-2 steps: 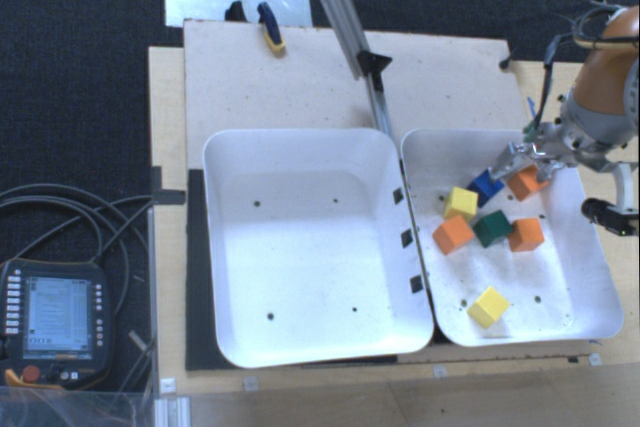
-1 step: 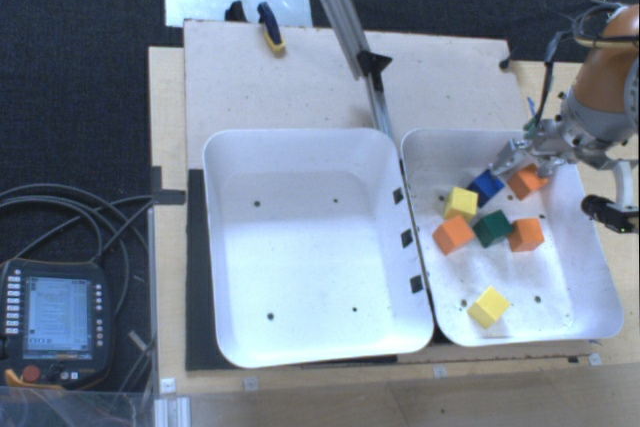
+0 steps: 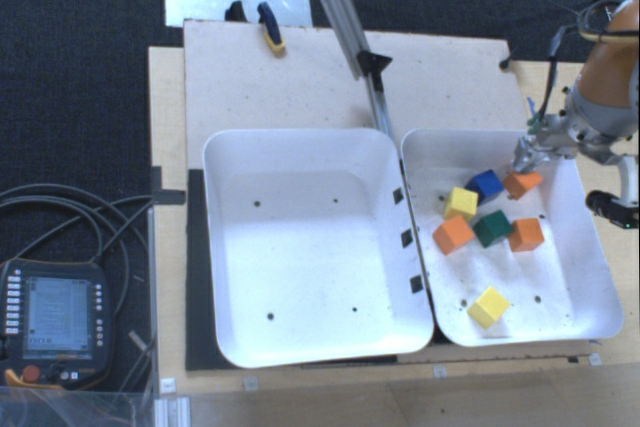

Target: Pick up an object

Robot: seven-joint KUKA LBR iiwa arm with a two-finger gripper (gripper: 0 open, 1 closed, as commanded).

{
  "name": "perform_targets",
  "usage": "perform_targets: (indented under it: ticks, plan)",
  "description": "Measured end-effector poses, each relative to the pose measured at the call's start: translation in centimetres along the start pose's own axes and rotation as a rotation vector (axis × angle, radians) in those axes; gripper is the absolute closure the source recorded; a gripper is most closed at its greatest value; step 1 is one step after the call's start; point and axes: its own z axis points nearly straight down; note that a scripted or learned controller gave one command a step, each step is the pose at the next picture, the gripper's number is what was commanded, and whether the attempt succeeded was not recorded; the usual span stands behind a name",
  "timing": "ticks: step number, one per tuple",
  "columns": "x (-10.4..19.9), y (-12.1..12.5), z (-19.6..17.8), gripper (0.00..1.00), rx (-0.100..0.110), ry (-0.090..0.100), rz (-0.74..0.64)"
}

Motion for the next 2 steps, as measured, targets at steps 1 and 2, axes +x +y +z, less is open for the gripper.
perform_targets:
  ticks: [1,2]
  plan:
    - [0.3,0.3,-4.5,1.0,0.01,0.005,0.003]
    - [0.2,0.6,-10.1,1.0,0.008,0.004,0.003]
